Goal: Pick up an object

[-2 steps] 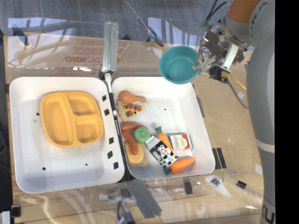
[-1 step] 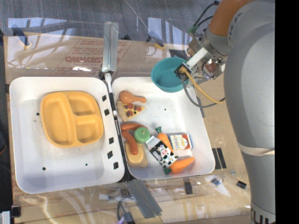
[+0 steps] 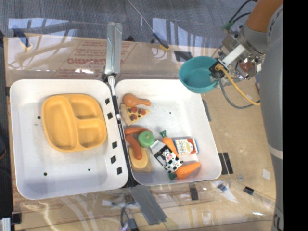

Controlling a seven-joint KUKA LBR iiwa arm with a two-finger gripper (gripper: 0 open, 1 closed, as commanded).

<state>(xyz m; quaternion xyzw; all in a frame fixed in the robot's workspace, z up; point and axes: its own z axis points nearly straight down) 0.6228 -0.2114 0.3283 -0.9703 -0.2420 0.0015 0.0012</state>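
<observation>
Fingers [image 3: 212, 70] pinch the rim of the teal bowl [image 3: 195, 76] at its 3 o'clock edge, with the gripper [image 3: 215, 71] reaching in from the right. The bowl sits mouth up over the 1 o'clock corner of the right bin [image 3: 183, 105]. The toy food [image 3: 166, 158] lies well apart, toward 7 o'clock. The grip looks off-centre, so the bowl may tilt.

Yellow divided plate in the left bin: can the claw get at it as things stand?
Probably yes: the yellow divided plate lies bare, nothing over it, though the claw is at the rim of the teal bowl.
</observation>
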